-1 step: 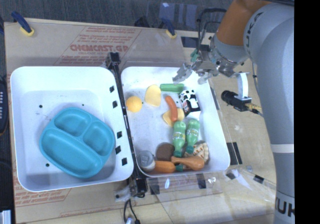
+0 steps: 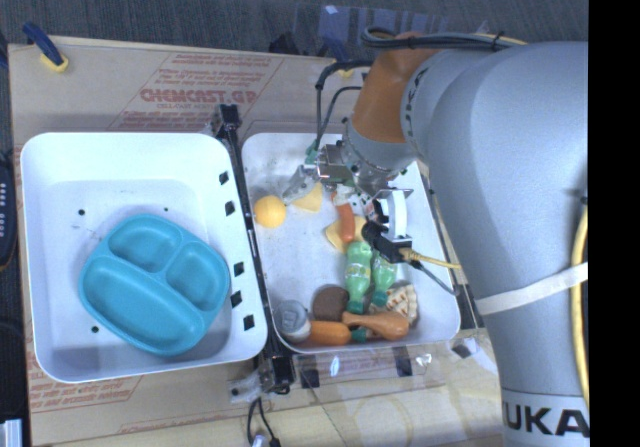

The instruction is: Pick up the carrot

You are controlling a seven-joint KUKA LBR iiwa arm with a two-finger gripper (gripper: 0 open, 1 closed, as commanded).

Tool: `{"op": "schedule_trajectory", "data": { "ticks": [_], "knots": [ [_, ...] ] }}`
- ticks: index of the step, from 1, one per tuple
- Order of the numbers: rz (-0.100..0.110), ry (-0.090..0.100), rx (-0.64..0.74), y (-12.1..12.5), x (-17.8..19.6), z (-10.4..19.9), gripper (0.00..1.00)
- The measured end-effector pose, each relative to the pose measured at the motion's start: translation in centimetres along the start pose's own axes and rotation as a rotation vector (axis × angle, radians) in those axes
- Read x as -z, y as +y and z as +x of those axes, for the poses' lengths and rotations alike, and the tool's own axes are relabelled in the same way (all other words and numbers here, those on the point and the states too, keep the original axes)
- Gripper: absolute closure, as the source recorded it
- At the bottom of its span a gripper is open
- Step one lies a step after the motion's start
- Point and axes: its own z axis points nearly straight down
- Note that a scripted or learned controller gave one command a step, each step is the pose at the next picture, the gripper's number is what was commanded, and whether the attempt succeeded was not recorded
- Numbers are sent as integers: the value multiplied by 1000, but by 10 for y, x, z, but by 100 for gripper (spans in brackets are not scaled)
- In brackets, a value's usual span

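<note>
This looks like a robot lab. A big grey robot arm (image 2: 500, 195) reaches over a bench (image 2: 200, 85) with two white bins (image 2: 40, 235) full of toy food (image 2: 365, 275), clamped down.

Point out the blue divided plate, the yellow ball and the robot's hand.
blue divided plate (image 2: 152, 281): camera view, on the ridge between its compartments.
yellow ball (image 2: 269, 211): camera view, on its middle.
hand (image 2: 352, 197): camera view, low over the right bin's food pile.
</note>
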Motion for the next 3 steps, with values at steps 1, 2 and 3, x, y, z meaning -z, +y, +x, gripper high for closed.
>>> {"op": "schedule_trajectory", "data": {
  "ticks": [1, 2, 3],
  "knots": [
    [-11, -2, 372, 23, 36, 16, 0],
    [-18, -3, 253, 25, 133, 41, 0],
    [4, 2, 270, 22, 6, 24, 0]
  ]
}}
